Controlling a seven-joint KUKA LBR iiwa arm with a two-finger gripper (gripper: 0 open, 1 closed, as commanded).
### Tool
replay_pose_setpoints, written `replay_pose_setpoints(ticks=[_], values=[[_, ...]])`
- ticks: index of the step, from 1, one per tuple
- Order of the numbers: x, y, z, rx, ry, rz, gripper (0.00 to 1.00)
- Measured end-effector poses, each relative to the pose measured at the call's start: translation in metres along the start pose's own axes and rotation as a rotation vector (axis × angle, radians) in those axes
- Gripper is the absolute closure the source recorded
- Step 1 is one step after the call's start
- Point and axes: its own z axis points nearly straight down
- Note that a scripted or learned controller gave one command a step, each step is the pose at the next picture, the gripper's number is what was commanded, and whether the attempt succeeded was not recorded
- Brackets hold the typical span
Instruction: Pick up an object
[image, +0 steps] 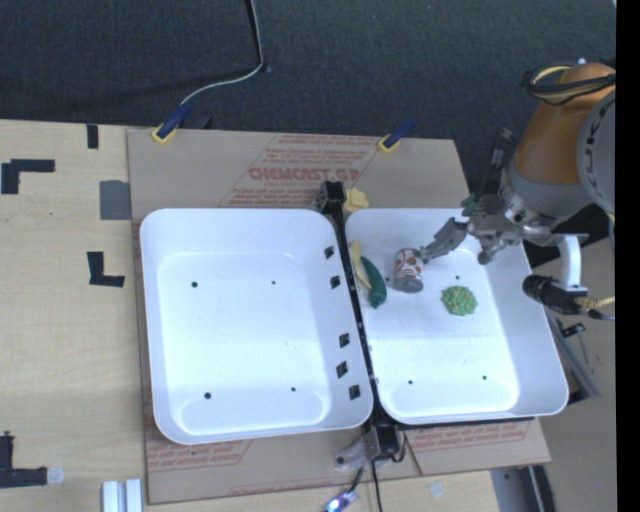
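Left bin (240, 250): nothing to note. Right bin (500, 395), from its left wall: a green and yellow elongated object (371, 281) lying against the divider, then a small rounded red-and-white patterned object (408, 268), then a green bumpy ball-like object (459, 300). Gripper (465, 238) hangs over the bin's upper right, fingers spread, nothing between them. The patterned piece, just beside one fingertip, looks light and rigid; probably rolls. Grasp across its middle.

2 white bins (240, 420) on cardboard sheet (290, 170), blue clamps (170, 122) at its corners, wood counter (50, 330), black cable (255, 40).
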Motion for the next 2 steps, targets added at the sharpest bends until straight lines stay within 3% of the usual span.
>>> replay_pose_setpoints(ticks=[1, 2], values=[[0.001, 0.0, -0.01, 0.0, 0.0, -0.002, 1.0], [0.065, 0.042, -0.102, -0.011, 0.0, -0.008, 1.0]])
